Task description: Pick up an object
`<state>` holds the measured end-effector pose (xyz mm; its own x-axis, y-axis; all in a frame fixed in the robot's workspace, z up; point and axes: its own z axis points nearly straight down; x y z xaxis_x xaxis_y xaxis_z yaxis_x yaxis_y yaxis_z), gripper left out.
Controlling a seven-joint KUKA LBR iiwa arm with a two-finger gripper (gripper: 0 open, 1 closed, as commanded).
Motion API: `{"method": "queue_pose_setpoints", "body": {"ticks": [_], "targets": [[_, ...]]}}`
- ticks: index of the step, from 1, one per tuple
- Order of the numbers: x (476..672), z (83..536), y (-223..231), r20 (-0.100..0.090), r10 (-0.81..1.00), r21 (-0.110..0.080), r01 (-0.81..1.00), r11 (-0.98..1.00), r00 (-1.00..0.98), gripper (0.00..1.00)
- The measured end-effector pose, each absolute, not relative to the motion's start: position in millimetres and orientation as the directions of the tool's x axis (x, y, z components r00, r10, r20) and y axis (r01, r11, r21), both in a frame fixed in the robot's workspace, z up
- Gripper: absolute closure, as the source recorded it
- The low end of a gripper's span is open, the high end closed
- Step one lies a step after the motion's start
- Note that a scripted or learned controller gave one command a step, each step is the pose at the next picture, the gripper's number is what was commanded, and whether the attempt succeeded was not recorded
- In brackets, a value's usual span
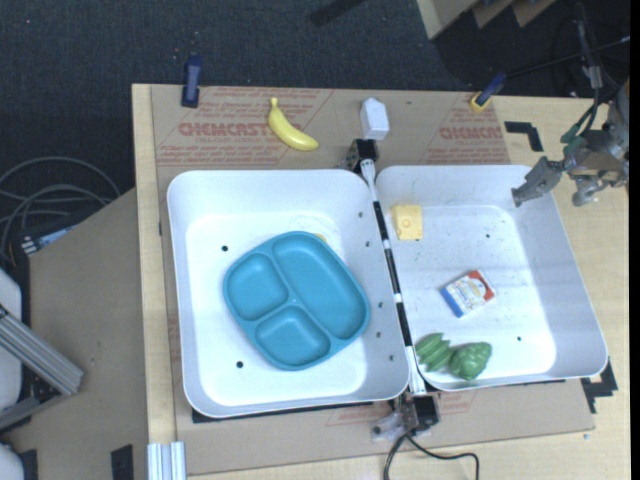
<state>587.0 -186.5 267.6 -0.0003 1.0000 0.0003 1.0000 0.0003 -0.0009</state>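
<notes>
My gripper (pixel 556 189) hangs over the far right corner of the right bin (pixel 560 268), open, with nothing between its fingers. In that bin lie a yellow block (pixel 407 221) near the far left, a small red, white and blue packet (pixel 468 292) in the middle, and a green toy vegetable (pixel 455 356) at the near edge. All three are well apart from the gripper. A blue divided plate (pixel 293 298) lies in the left bin (pixel 200 268).
A yellow banana (pixel 290 128) and a small white object (pixel 374 118) rest on the cardboard behind the bins. A black divider clip (pixel 362 154) sits where the bins meet. Cables lie on the floor at left.
</notes>
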Motion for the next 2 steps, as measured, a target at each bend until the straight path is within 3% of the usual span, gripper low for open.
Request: {"method": "queue_pose_setpoints", "body": {"ticks": [1, 2], "targets": [[571.3, 107.9, -166.7, 0.001, 1.0, -0.004, 1.0, 0.0, 0.0, 0.0], [543.1, 83.8, -113.2, 0.002, 1.0, -0.003, 1.0, 0.002, -0.002, 0.0]]}}
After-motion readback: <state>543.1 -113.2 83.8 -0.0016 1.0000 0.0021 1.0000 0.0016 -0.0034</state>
